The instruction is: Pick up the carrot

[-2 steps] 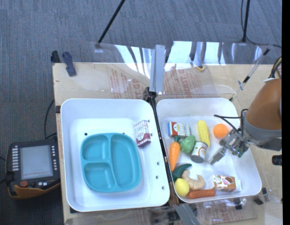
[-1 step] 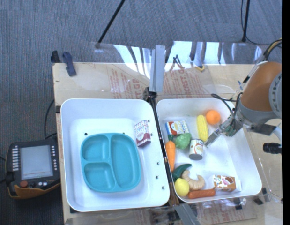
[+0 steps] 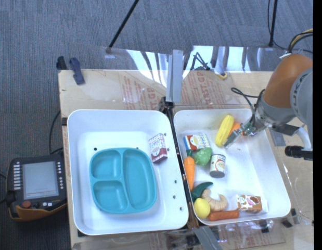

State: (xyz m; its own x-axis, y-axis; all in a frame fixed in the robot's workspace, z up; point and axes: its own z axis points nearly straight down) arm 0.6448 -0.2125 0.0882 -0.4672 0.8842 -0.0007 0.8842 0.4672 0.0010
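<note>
Progress: by my reading nothing of the pick is done yet; the carrot (image 3: 189,172) lies in the right bin (image 3: 270,165), untouched, and no thing sits between the fingers.
Left to do: reach the carrot, close on it, lift it. All 3 steps remain, as far as the view shows.
Gripper: the gripper (image 3: 234,136) hangs in the upper part of the right bin, at the end of the arm (image 3: 285,90) that comes in from the right.
Fingers: they look parted a little, with bare white floor between the tips; the gap is narrow and holds nothing.
Carrot: it rests against the bin's left wall, lengthwise along that wall, thick end up and thin end down. From the fingers it is down and to the left, well apart.
Between fingers and carrot: a box (image 3: 196,141), a green vegetable (image 3: 203,155) and a can (image 3: 218,165) sit on the way; the green vegetable is just beside the carrot's top end.
At the fingers: a corn cob (image 3: 224,129) lies just to their left, near enough to be grabbed by mistake.
Lookalike: a 2nd orange stick (image 3: 223,215) lies at the bin's bottom edge, far below the fingers; I cannot tell whether it is also a carrot.
Next move, as a judgement: travel down-left past the can, then descend over the carrot's middle with the fingers across its width.
</note>
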